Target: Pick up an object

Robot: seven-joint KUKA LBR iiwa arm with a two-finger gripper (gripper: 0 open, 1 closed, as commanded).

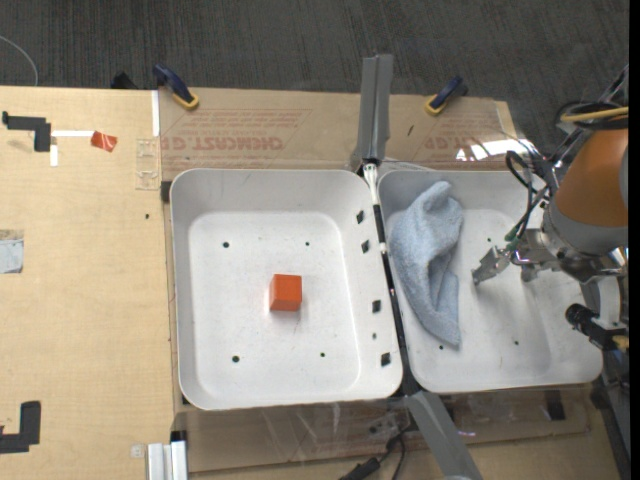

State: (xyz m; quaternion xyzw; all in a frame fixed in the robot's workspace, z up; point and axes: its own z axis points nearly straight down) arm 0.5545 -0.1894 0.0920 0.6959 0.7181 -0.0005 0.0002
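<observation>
**Claw over the right bin, orange block alone in the left**

Two shallow white bins sit side by side on the tabletop point(80, 268). The left bin point(200, 368) holds a small orange block point(286, 293), which rests flat on the bin floor a little below and left of the middle, well apart from every wall.

The right bin point(560, 368) holds a crumpled pale blue-grey cloth point(430, 258). It lies along the bin's left side, just beside the divider between the two bins, running from near the top wall down to a narrower end past the bin's middle.

The arm point(595, 183) reaches in from the right, its orange band showing above the wrist. The claw point(490, 266) is over the right half of the right bin, to the right of the cloth and apart from it. Its metal fingers point(484, 269) point leftward toward the cloth. They are small and partly lost against the white bin floor, so whether they are spread or closed cannot be told; nothing is visible between them. Cables loop around the wrist.

Behind the bins lies a sheet of brown cardboard point(260, 133) held by two clamps point(176, 86) with yellow tips. A grey upright post point(375, 108) stands behind the gap between the bins.
</observation>
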